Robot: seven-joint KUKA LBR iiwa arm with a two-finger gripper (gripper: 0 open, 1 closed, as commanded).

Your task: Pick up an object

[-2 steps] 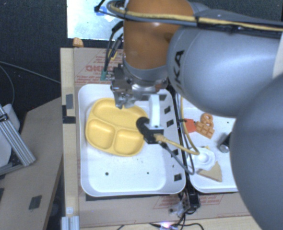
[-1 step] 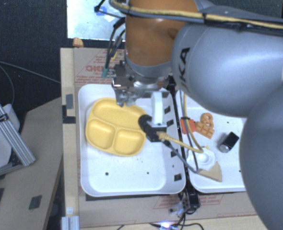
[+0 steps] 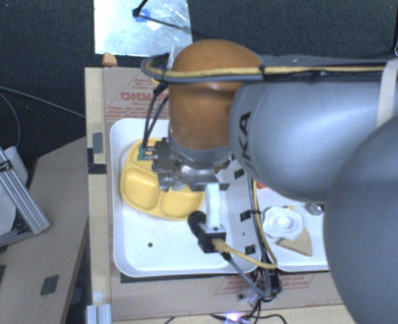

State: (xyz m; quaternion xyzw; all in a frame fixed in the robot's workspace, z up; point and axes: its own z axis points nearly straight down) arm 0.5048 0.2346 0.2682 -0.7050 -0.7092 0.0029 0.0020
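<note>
Where dark speckled flooring (image 3: 37,39) met the bench, printed cardboard (image 3: 128,96) lay under two white bins. The left bin (image 3: 138,256) held a yellow object (image 3: 139,184), with the gripper (image 3: 184,178) directly above it; whether the tool was spread or pinching couldn't be told. The right bin (image 3: 295,266) held a white round piece (image 3: 282,223) and a tan wedge (image 3: 299,246).

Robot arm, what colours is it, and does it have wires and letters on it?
The arm is made of big, smooth, rounded grey shells. Above the wrist sits a shiny orange band shaped like a dome. A yellow cable runs along it beside thin black cables, and dark letters are printed on the grey shell.
</note>
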